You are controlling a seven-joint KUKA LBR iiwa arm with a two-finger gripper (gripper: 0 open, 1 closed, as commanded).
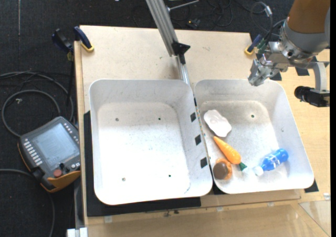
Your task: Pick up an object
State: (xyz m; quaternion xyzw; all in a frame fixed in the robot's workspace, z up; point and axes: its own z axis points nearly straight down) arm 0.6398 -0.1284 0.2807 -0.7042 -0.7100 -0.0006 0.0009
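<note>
Camera view: approach step, gripper [257, 78] above right bin's [294, 125] far rim, grip state unclear, nothing held; toy carrot [227, 150] lies below-left, so next move descends onto it.

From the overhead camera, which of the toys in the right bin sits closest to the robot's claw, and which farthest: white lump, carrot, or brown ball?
From the gripper at the right bin's back edge:
1. White lump, toward the bin's left side, nearest.
2. Carrot, mid-bin, just in front of the lump.
3. Brown ball, front left corner, farthest.
</note>
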